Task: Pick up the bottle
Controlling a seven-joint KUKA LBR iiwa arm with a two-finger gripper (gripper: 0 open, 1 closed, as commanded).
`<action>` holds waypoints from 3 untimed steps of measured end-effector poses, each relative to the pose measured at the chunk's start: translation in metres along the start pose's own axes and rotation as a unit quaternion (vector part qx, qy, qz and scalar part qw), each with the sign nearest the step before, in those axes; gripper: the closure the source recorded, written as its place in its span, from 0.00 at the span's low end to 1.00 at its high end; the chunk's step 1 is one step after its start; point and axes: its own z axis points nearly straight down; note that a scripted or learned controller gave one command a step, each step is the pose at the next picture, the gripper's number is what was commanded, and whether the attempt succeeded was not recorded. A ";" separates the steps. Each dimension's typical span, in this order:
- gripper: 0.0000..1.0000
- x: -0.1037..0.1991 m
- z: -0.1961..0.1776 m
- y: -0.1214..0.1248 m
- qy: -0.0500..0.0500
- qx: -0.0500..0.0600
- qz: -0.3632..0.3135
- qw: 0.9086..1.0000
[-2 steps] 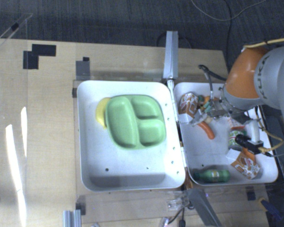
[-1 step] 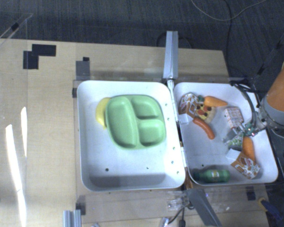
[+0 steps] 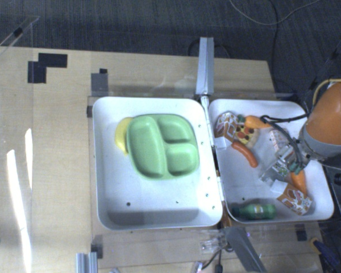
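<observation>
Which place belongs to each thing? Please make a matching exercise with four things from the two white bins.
Things:
1. green plastic bottle
2. green divided plate
3. yellow piece
4. orange carrot-shaped toy

Places:
A. middle of the left bin
B. near edge of the right bin, lying on its side
C. under the plate's left edge
D. right bin, toward its left side

Pairs: 1-B, 2-A, 3-C, 4-D

A pale wooden bench [image 3: 57,152] carried two shallow white bins side by side: the left bin [image 3: 102,169] toward nine o'clock, the right bin [image 3: 238,181] toward three o'clock, their inner rims touching beneath a grey metal post [image 3: 206,67] at twelve o'clock.
</observation>
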 end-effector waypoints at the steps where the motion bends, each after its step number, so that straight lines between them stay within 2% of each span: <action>1: 0.00 -0.048 0.003 0.082 0.011 0.008 -0.083 0.996; 2: 0.00 -0.019 -0.059 0.000 0.004 0.003 -0.108 0.994; 3: 0.00 -0.003 0.001 0.026 0.002 0.002 -0.173 0.985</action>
